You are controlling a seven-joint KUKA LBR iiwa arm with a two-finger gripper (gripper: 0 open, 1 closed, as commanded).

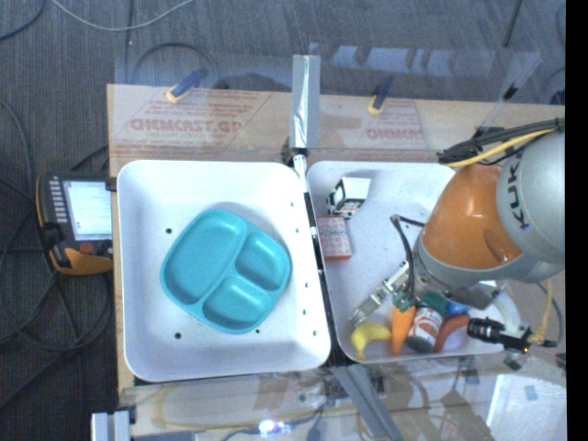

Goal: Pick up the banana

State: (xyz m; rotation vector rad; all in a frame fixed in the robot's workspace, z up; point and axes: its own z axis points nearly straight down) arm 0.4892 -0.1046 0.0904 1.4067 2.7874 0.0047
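We find the banana [369, 337] lying at the near left corner of the right bin [367, 237], just beside an orange carrot-like piece [401, 328] and a small red-and-white can [424, 329]. The gripper [384, 298] hangs just above the banana, reaching down from the arm [478, 228]; we think its fingers stand a little apart with nothing between them, though the view is poor there. In the left bin [138, 246] sits a blue divided plate [227, 270].
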